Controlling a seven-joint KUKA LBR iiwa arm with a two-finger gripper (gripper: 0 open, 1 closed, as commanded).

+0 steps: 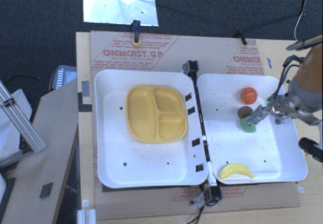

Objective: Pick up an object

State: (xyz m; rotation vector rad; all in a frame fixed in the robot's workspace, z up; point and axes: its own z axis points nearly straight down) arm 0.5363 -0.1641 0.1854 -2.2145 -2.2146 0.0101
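Observation:
In the right bin [229, 147] lie an orange ball [248, 95], a small brown object [245, 112], a green object [247, 125] just below it, and a yellow banana [236, 171] near the front wall. My gripper [255, 117] reaches in from the right and hangs over the green object, right beside the brown one. The gripper's fingers partly cover the green object. Nothing is lifted off the bin floor.
The left bin [113, 157] holds a yellow three-compartment plate [155, 113]. A black divider strip [198, 122] runs between the two bins. The arm's orange band [310, 69] sits at the right edge. A cardboard sheet [166, 51] lies under the bins.

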